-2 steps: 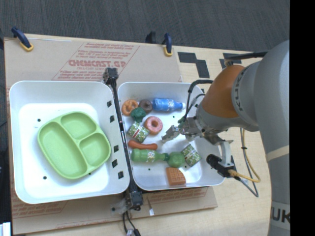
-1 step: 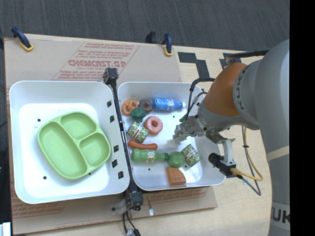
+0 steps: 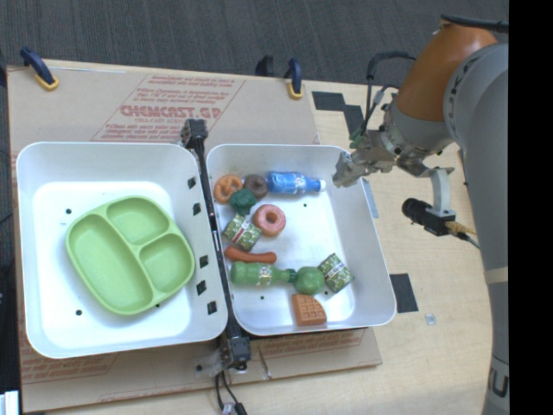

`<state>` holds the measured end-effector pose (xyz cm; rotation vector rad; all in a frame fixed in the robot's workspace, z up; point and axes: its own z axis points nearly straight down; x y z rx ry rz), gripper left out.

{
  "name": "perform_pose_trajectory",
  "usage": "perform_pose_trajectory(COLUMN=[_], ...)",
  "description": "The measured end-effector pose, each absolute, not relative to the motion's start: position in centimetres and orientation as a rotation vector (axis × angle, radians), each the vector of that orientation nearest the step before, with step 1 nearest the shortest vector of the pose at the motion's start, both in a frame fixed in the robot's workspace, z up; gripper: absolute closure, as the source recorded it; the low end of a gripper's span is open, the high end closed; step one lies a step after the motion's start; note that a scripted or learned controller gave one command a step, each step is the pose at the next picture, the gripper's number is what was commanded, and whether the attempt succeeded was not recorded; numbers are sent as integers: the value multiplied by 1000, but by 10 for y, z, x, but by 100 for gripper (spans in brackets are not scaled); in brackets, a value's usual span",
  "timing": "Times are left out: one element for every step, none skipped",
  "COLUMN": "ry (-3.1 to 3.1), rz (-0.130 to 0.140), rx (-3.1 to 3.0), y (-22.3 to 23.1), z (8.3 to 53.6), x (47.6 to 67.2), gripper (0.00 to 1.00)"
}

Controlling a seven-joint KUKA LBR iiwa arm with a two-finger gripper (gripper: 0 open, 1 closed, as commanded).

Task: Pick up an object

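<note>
The right-hand shallow white plastic bin (image 3: 367, 232) served as the landmark for everything that mattered at this moment. Inside it lay a scatter of small toy foods: a blue plastic bottle (image 3: 292, 182) near its far wall, a pink-iced ring doughnut (image 3: 270, 220) close to the middle, a brown ring doughnut (image 3: 256, 183) and an orange pretzel-like piece (image 3: 229, 187) toward its far left corner, a red sausage (image 3: 251, 254) and a green bottle (image 3: 262, 275) along its left-hand half, and a tan waffle square (image 3: 308, 309) against its near wall. To the bin's left, touching it along a shared edge, sat the second white bin (image 3: 34, 180), which held a pale green three-compartment plastic tray (image 3: 130, 253). The grey arm with its orange band (image 3: 436, 67) reached in from the bin's right, and its two-finger gripper (image 3: 350, 169) hung above the bin's far right corner, near the cap end of the blue bottle but apart from it. Whether the pincer was spread or clenched could not be told at this angle; nothing showed between its tips. Judged from this, the task had barely begun: no object was lifted, every toy rested on the bin floor, and the whole of the descent, closing and raising was left to do. The blue bottle looked the likeliest target, being nearest.
</note>
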<state>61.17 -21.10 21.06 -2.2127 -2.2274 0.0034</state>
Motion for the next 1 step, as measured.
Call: perform_pose_trajectory(ry=[-2227], rz=[4], rx=[-2211], y=[-166], z=[215], x=[643], gripper=[100])
